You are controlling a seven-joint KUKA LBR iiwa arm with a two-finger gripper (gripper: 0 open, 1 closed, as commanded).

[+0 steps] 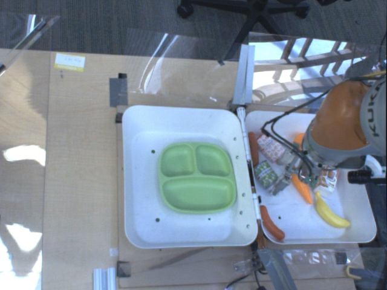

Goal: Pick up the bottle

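At the near edge of the right bin (363,237) lie a red sausage (272,223) and, to its right, a yellow banana (331,213). Just beyond them an orange carrot (302,188) lies slanted beside the claw (290,175), which hangs low over the bin's middle; whether it is wide or narrow cannot be told. Close to its left sits a small green-labelled packet (265,174), with a red-and-white patterned packet (271,149) farther back. Which of these is the bottle cannot be told. In the left bin (139,180) a green divided plate (197,177) rests at the centre. Both bins sit on a pale wooden table (72,180); the grey arm with its orange band (341,125) reaches in from the right.
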